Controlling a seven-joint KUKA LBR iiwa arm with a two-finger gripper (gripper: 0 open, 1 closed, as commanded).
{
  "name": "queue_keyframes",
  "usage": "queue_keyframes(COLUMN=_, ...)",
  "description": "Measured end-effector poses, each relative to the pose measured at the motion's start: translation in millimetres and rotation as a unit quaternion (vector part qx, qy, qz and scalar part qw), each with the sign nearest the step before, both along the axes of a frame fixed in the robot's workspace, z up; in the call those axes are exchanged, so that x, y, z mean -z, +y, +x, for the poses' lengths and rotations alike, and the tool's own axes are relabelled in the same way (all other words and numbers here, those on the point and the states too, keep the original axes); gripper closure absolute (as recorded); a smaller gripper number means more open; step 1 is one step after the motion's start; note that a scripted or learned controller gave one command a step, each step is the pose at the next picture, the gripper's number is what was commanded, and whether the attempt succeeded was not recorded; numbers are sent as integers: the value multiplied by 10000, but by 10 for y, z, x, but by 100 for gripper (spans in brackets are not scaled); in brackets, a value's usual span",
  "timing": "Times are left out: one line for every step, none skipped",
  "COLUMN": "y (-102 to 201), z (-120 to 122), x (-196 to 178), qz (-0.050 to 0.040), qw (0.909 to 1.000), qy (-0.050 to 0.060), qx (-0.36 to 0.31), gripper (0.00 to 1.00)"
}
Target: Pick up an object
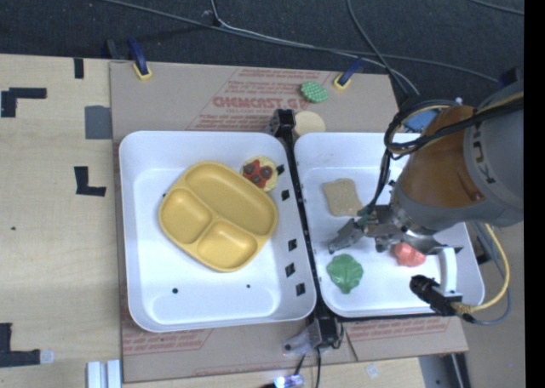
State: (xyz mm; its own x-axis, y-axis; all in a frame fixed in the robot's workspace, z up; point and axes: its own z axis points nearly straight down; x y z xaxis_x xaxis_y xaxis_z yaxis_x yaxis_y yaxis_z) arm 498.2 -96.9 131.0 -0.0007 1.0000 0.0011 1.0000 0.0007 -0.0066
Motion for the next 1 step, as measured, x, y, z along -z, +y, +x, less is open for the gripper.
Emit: queue_keyframes(y=5, z=-2, x=486, qz=-9, qw=10000, qy=-27, qx=0, gripper=0)
